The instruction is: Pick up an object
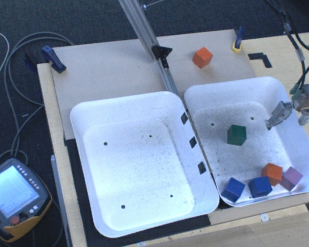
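Green cube (237, 135) sits on the floor of the right-hand white bin (296, 145), a little to the left of the jaws (293, 113) and slightly nearer the camera, apart from them. Jaws hang over the bin's right rim with the two fingers spread; nothing between them. One finger (278, 114) points down-left toward the cube.

Below the jaws, along the bin's near edge, four cubes cluster: two blue cubes (232, 189) (260, 186) side by side, an orange cube (273, 172) and a purple cube (292, 177), the orange one touching the purple one.

Left-hand white bin (90, 158) lies well left of the jaws. Another orange cube (203, 57) rests on the bare worktop (112, 69) beyond the bins, up and left of the jaws. Teach pendant (13, 196) lies on the floor, far left.
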`<state>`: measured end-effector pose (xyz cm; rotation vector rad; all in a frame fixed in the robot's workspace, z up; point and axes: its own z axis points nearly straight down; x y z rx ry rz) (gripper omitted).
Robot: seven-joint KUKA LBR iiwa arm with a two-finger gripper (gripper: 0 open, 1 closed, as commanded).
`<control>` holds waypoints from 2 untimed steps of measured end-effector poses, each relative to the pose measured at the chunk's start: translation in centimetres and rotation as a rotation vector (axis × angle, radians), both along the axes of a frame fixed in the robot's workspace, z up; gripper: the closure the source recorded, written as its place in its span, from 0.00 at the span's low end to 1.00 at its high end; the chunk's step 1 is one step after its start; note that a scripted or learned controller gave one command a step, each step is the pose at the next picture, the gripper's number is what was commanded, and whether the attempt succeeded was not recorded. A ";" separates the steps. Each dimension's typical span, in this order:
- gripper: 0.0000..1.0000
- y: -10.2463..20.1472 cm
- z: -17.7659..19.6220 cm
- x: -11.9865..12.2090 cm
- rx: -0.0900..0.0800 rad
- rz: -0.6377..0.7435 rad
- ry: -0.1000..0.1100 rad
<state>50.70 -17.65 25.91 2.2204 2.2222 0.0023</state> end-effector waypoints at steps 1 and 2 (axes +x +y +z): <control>0.00 1.0 -9.5 2.5 0.003 0.002 0.010; 0.00 4.6 -14.9 7.0 0.002 0.004 0.004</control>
